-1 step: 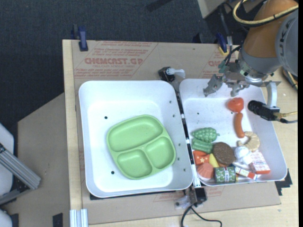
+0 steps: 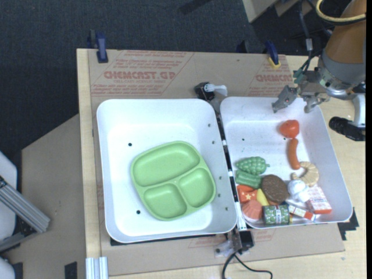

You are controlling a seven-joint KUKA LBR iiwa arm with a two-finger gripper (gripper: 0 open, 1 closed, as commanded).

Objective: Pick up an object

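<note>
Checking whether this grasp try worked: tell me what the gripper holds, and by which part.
Nothing is held. The grey two-finger gripper hangs open over the far edge of the right white bin, with nothing between its fingers.

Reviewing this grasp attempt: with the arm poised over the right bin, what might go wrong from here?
1. The toys in the right bin are piled touching in the near corner; a grasp there may catch two or slip off.
2. The hand hangs by the bin's far wall, so descending there may close on nothing.
3. The tomato is round and may roll away.
</note>
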